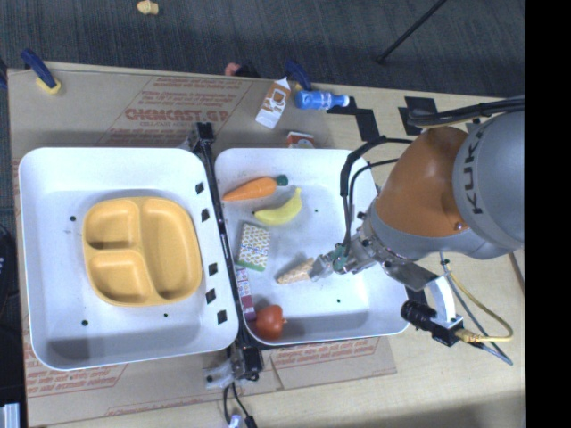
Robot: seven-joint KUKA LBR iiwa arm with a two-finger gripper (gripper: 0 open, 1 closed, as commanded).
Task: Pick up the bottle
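A small tan, elongated object (295, 273), possibly the bottle, lies on its side in the right bin (357, 172), near the middle of its floor. My gripper (334, 261) is low in that bin, right at this object's right end and seemingly touching it. The grey arm with its orange band (424, 190) leans in from the right over the bin's right half. A blue bottle-like item (318, 101) lies on the bench behind the right bin, outside it.
The right bin also holds a carrot (252, 188), a banana (279, 209), a patterned card (254, 246) and a red tomato (268, 320) at the front left corner. A yellow divided plate (141, 249) sits in the left bin (45, 239). Cables trail off the arm at the right.
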